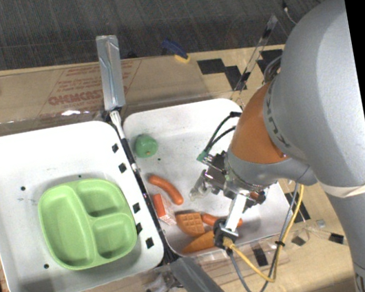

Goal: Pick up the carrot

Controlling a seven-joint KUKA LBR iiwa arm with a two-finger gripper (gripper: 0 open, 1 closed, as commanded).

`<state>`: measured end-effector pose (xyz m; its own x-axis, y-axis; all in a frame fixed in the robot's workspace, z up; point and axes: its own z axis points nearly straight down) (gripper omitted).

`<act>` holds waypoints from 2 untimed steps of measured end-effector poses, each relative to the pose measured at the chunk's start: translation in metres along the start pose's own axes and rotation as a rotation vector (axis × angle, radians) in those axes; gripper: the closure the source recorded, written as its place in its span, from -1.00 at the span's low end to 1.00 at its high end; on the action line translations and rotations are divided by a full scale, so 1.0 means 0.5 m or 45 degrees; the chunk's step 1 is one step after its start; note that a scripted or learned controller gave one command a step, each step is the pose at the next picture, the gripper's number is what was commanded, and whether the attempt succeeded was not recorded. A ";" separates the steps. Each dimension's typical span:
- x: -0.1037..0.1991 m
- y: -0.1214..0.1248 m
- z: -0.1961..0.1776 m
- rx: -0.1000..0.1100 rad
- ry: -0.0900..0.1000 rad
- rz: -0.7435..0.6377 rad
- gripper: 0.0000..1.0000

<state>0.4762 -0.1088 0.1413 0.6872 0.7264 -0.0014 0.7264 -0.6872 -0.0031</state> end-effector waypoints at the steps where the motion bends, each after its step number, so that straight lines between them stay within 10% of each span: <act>1: -0.133 0.125 -0.050 0.004 0.000 0.420 -1.00; 2: -0.050 0.048 0.099 0.004 0.004 0.023 -1.00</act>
<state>0.4765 -0.1436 0.0916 0.7004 0.7138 0.0014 0.7138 -0.7004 -0.0063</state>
